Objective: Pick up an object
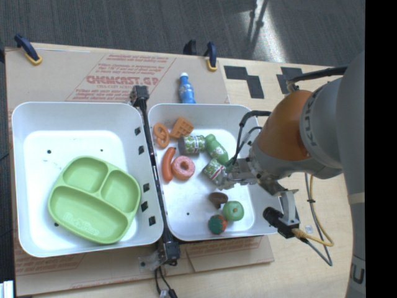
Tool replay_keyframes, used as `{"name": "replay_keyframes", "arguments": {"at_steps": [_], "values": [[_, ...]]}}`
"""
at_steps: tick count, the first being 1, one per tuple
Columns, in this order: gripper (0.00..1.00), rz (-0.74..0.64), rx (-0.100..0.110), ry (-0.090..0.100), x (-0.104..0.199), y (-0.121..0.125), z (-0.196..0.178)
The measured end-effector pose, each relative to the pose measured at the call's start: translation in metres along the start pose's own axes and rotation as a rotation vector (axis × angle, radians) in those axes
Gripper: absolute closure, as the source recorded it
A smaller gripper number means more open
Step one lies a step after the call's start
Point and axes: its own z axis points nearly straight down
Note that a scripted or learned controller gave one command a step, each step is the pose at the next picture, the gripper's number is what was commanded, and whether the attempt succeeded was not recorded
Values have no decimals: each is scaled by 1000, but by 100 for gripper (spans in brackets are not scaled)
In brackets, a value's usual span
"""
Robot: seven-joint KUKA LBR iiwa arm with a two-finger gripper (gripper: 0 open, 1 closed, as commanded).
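Note:
The right bin (186,219) holds several toy foods. There is a pretzel (160,134), a waffle (182,128), a green can (193,144), a green bottle (217,146), a sausage (168,164) and a pink donut (183,167). Near the bin's right wall a tilted green-and-white can (214,169) lies right against my gripper (228,176), which is low in the bin. Below it sit a brown piece (218,198), a green apple (233,211) and a red-and-green ball (216,224). The arm's orange band (282,132) hangs over the bin's right rim.
In the left bin (37,123) lies a light green divided plate (94,197). A blue bottle (185,89) lies on the cardboard behind the bins. A black clip strip (149,166) runs between the two bins. Cables trail off the wrist at lower right.

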Motion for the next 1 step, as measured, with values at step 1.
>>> {"name": "replay_keyframes", "arguments": {"at_steps": [1], "values": [[100,-6,1,-1,0,1,-10]]}}
